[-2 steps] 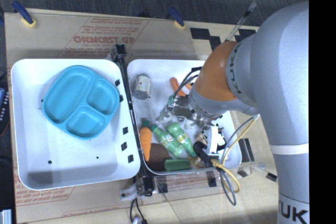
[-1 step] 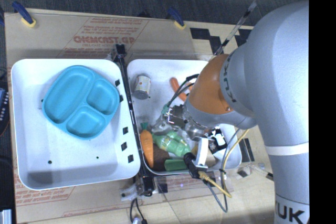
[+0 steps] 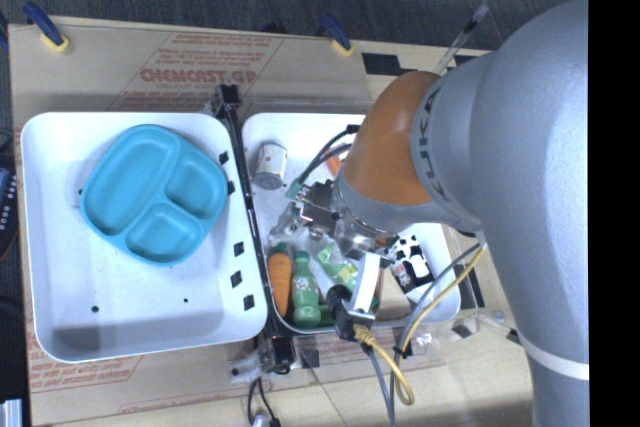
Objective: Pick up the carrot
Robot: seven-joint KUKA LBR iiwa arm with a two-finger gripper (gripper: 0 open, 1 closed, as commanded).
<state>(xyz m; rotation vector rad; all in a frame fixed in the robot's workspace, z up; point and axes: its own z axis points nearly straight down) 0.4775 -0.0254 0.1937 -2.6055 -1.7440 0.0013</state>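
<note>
At nine o'clock the left bin (image 3: 60, 245) is seen, and a blue divided tray (image 3: 155, 192) is laid in its upper half. Between the two bins a black divider strip (image 3: 243, 205) is run from twelve toward six. Just past it, in the right bin (image 3: 300, 130), a small silver can (image 3: 269, 165) is found near the top. Lower down, at about six o'clock in that bin, the carrot (image 3: 280, 281) is lying lengthwise against the left wall, with a green bottle (image 3: 305, 290) pressed just beside it at three o'clock. The gripper (image 3: 325, 240) is lowered over this clutter, above and to the right of the carrot; how far it is parted cannot be told, and nothing can be seen held. A black-and-white object (image 3: 410, 265) is placed at three o'clock, under the orange band (image 3: 395, 145).
</note>
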